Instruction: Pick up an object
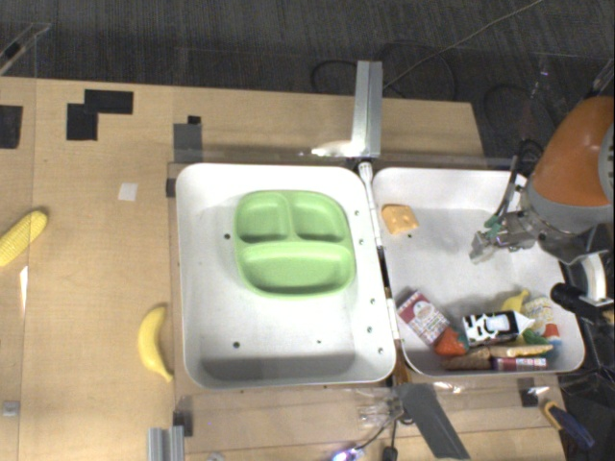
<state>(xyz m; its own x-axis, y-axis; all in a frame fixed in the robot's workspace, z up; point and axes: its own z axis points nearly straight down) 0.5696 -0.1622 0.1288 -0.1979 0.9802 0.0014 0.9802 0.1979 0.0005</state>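
The pincer (487, 243) is being held over the right bin (442, 209); its grip cannot be told. A heap of objects (485, 332) is lying along that bin's near edge, near the pincer.

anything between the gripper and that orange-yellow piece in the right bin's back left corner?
Nothing visible. The gripper sits over bare floor of the right bin, and the stretch leftward to the orange-yellow piece is open white bin floor. The pile of items lies along the front edge, off that line.

Matt green plastic tray (292, 241), smooth white bins (207, 353), pale wood bench (86, 286).
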